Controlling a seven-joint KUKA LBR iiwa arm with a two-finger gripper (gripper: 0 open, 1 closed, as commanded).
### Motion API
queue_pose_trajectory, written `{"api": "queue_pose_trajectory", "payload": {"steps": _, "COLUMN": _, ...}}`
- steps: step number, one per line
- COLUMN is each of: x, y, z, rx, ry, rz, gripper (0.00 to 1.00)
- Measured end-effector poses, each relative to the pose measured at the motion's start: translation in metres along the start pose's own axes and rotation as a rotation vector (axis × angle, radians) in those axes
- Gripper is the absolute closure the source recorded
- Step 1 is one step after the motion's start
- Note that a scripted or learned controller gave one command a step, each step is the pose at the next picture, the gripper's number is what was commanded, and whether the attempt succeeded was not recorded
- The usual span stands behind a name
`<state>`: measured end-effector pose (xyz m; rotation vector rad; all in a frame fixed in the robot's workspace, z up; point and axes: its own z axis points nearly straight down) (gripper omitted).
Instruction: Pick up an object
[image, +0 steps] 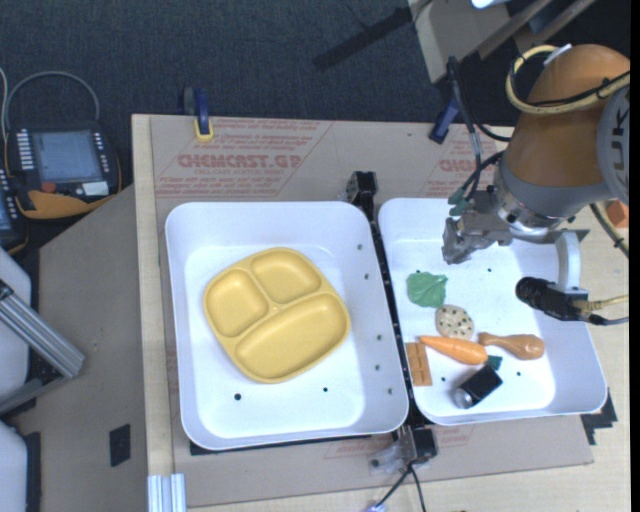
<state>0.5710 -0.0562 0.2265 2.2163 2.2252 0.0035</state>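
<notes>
Camera view looks down on the right bin (570, 385), where the loose objects lie in a cluster toward its near half. Using the carrot (455, 349) as the landmark: a speckled round cookie (454, 321) touches it just above, a green leafy piece (428, 289) sits farther up and slightly left, a tan wooden piece (515, 346) extends from its right end, a small orange block (419, 363) lies at its left end against the bin wall, and a black object (479, 386) rests just below it. The claw (461, 243) hangs well above the carrot, over the bin's upper part, with nothing between its fingers; whether they are spread or closed cannot be told. Left of the carrot, the other bin (190, 330) holds a yellow divided plate (276, 313).
</notes>
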Motion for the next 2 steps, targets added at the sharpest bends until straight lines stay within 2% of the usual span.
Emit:
{"api": "queue_pose_trajectory", "payload": {"steps": 1, "x": 0.052, "y": 0.005, "z": -0.009, "rx": 0.001, "ry": -0.001, "rz": 0.002, "gripper": 1.00}}
{"api": "queue_pose_trajectory", "payload": {"steps": 2, "x": 0.104, "y": 0.011, "z": 0.006, "rx": 0.005, "ry": 0.000, "rz": 0.001, "gripper": 1.00}}
